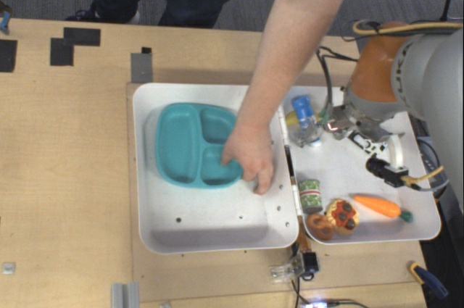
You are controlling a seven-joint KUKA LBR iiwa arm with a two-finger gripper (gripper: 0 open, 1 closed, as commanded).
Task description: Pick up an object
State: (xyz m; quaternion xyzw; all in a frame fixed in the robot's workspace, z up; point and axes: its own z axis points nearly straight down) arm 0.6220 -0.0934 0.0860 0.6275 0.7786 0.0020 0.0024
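1. Reaching into the left bin (156, 230), a person's hand (250, 158) touches the teal tray (185, 147).
2. Right bin (428, 227) holds carrot (377, 206), bottle (303, 118), can (309, 195).
3. Gripper (341, 124) state: cannot tell.

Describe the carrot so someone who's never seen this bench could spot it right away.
Look at the right-hand white bin, the one under the grey and orange arm. Near its front right corner lies the carrot, on its side. It is the only long, plain orange thing there, with a small green tip, right of the round multicoloured toy.
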